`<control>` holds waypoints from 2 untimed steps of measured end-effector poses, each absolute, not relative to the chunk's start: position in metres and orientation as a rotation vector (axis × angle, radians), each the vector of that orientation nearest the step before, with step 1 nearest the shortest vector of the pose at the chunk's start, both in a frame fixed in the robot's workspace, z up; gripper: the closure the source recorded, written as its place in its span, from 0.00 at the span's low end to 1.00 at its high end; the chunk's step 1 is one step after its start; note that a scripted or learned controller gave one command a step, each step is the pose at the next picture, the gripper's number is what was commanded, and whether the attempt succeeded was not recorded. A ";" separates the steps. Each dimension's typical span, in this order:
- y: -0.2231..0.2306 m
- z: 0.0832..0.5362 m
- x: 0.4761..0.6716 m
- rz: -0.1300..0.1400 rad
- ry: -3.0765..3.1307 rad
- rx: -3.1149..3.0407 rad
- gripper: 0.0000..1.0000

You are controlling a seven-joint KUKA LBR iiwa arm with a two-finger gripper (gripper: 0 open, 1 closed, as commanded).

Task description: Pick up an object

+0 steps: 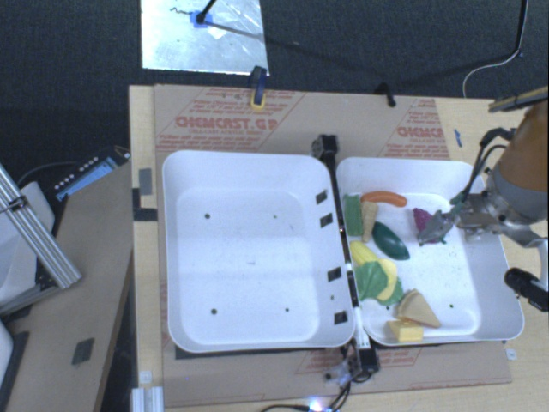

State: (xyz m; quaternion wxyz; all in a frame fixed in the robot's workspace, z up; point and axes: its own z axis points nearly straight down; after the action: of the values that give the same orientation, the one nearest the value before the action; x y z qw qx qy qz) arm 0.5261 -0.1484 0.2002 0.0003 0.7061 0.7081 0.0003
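Observation:
The right bin [493, 312] holds several toy foods. A small purple piece [421, 219] lies near its middle. An orange sausage shape [383, 198] sits at the back, and a dark green oval [391, 242] is in front of it. Along the left wall are a green strip [352, 214], a yellow and green cluster [376, 275], a tan wedge [418, 308] and a yellow block [404, 331]. My gripper [440, 228] reaches in from the right, low over the bin, its tip right beside the purple piece and touching or nearly touching it.
The left bin [249, 256] stands beside the right one, and black clips [328, 221] run along the shared wall. Both rest on a cardboard sheet [223, 118]. A shiny metal plate [202, 24] lies on the floor behind.

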 end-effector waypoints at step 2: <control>-0.110 0.105 0.527 0.004 2.222 2.216 1.00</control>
State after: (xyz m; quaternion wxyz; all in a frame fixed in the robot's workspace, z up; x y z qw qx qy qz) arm 0.5267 -0.1103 0.1049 0.0016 0.7062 0.7080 0.0013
